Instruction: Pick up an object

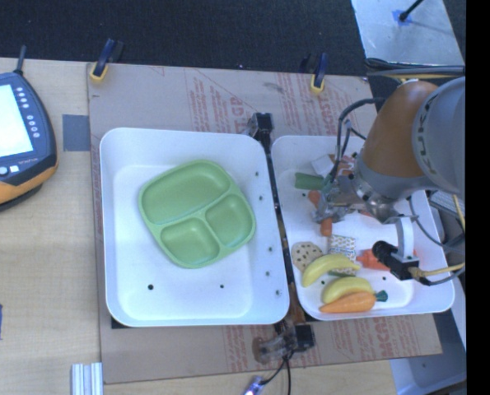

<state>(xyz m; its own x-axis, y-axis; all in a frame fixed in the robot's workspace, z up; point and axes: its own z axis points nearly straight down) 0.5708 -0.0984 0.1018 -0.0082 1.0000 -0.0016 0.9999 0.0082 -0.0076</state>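
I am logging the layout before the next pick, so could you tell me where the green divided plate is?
The green divided plate lies alone in the left white bin, across the divider from the right bin holding the bananas.

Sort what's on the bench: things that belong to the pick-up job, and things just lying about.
Job: gripper; right bin with bananas, carrot, cracker.

Lying about: green divided plate in left bin; tablet pendant; clamps.
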